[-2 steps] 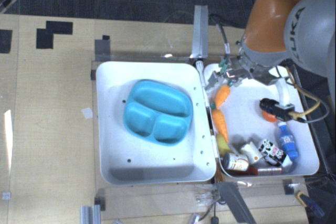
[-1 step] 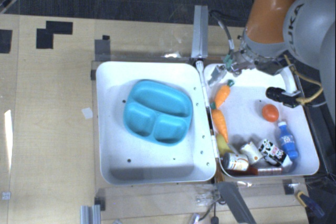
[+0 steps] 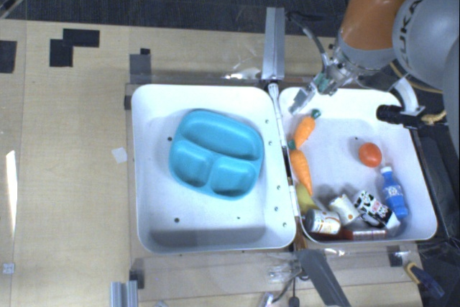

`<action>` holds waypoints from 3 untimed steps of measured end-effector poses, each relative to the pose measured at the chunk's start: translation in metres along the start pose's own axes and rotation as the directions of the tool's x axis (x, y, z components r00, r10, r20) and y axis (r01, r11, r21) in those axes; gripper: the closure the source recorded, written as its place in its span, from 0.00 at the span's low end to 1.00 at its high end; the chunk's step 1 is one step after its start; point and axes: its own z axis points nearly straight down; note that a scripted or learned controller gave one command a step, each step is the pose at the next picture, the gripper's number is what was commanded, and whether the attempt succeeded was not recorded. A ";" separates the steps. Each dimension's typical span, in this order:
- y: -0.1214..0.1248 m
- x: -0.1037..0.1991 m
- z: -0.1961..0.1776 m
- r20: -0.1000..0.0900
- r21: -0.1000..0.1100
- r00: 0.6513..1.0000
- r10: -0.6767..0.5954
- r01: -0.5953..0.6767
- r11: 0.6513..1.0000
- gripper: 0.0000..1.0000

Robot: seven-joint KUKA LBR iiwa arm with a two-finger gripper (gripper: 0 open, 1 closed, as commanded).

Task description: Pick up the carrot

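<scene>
Just below the end effector lies the carrot.

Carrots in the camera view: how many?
2, both by the left wall of the right bin: the upper carrot below the gripper, the lower carrot just under it. Clutter may hide more.

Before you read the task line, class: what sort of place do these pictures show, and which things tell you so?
Probably a robotics lab test bench: a grey industrial arm reaches over two white bins, one holding a blue divided tray, the other toy groceries such as a carrot.
</scene>
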 end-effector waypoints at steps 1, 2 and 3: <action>0.016 0.014 0.000 0.000 -0.001 0.978 -0.208 0.208 0.978 0.00; 0.034 0.056 -0.031 0.000 -0.002 0.875 -0.484 0.484 0.875 0.00; -0.023 0.020 0.001 -0.002 0.000 0.792 -0.611 0.611 0.792 0.00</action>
